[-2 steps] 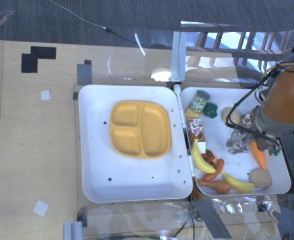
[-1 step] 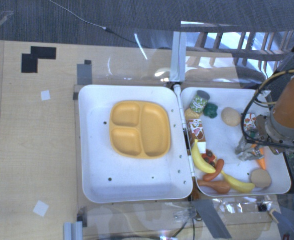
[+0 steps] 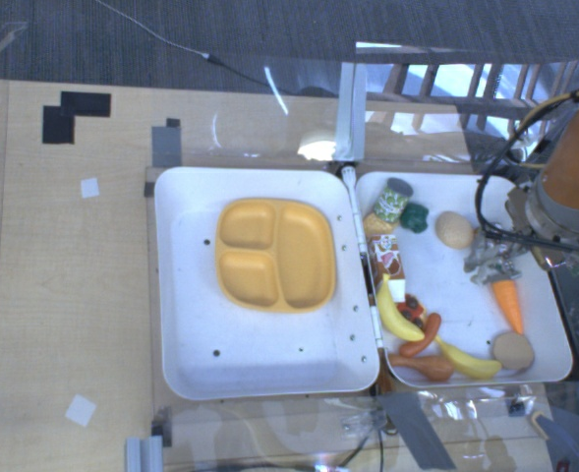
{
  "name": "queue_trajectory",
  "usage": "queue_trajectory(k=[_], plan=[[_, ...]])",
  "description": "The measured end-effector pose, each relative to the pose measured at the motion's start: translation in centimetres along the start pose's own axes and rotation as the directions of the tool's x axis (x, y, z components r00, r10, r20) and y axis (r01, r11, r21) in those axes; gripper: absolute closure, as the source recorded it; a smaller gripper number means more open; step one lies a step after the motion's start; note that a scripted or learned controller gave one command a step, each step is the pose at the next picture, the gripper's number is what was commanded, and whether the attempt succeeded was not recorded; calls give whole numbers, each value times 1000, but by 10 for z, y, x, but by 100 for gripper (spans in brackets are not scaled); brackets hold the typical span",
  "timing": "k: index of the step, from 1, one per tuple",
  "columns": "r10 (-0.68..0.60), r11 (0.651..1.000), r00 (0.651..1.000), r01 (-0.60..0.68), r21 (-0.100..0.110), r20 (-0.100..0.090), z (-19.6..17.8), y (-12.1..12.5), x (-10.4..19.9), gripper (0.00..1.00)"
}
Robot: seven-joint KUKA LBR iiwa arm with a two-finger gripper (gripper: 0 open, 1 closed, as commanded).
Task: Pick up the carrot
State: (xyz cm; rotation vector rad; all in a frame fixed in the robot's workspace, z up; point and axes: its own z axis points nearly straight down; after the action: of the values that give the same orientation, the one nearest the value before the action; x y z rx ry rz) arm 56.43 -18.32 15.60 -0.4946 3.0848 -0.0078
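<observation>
Pincer (image 3: 492, 264) low in right bin (image 3: 562, 362) — touching carrot (image 3: 508, 305) top end; finger spread can't be told.

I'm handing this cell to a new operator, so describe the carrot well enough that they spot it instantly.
Look in the right bin, along its right side, just below the gripper. The carrot is the small orange cone, wide end toward the gripper and tip pointing down toward a round tan potato-like piece. Only it is bright orange and tapered; the orange-red items in the bin's lower left are darker and rounded.
</observation>
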Motion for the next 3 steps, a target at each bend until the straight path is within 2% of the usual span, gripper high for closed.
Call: queue_trajectory(k=[1, 2, 3], plan=[[-28, 1000, 1000, 28, -4, -2, -27, 12, -52, 100], [-73, 997, 997, 73, -1, -2, 65, -2, 27, 100], [-226, 974, 974, 226, -6, -8, 49, -6, 55, 100]])
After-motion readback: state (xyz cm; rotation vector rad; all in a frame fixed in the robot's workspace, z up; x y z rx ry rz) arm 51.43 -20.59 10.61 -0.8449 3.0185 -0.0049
